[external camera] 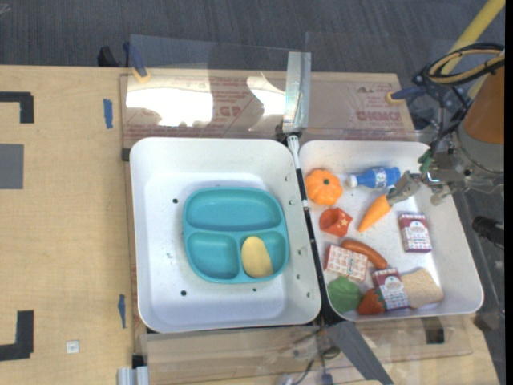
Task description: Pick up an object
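My gripper (421,188) hangs over the upper right part of the right bin (469,271), open, with nothing between its fingers. Its left fingertip (403,186) is just above the thick end of an orange carrot (373,212). A blue and white bottle (374,177) lies to the gripper's left, and a small red carton (414,233) lies just below it. Further left are an orange pumpkin (324,187) and a red pepper (335,220).
The right bin's lower half holds a sausage (365,252), a printed box (345,262), a green vegetable (345,293), a strawberry (370,302), another red carton (390,287) and a tan loaf (422,287). The left bin (152,215) holds a teal divided plate (216,219) with a yellow potato (256,257).
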Available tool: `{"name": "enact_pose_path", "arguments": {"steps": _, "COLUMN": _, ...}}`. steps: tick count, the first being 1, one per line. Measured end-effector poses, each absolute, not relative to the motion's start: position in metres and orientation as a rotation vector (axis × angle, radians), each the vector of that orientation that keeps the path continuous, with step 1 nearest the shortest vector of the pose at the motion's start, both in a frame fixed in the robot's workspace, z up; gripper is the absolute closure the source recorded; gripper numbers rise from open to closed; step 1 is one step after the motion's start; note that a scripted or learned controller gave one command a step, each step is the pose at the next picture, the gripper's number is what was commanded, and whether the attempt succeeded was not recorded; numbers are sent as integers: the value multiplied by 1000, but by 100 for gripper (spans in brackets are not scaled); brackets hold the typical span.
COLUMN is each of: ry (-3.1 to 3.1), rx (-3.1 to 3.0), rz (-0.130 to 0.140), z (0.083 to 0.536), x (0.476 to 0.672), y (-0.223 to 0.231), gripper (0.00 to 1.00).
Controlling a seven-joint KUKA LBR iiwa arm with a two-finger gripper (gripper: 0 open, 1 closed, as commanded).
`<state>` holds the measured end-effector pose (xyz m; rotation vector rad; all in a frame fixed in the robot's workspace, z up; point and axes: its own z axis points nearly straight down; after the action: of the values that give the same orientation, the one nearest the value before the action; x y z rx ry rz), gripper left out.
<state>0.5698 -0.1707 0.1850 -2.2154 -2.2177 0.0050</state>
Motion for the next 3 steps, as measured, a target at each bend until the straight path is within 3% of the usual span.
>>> {"name": "enact_pose_path", "arguments": {"steps": 1, "ry": -2273, "rx": -2172, "rz": -3, "z": 86, "x": 599, "y": -158, "gripper": 0}}
{"name": "enact_pose_path", "arguments": {"steps": 2, "ry": -2271, "rx": -2172, "rz": -2, "z": 94, "x": 599, "y": -159, "gripper": 100}}
{"name": "enact_pose_path", "arguments": {"steps": 3, "ry": -2325, "rx": -2108, "rz": -28, "z": 89, "x": 575, "y": -174, "gripper": 100}}
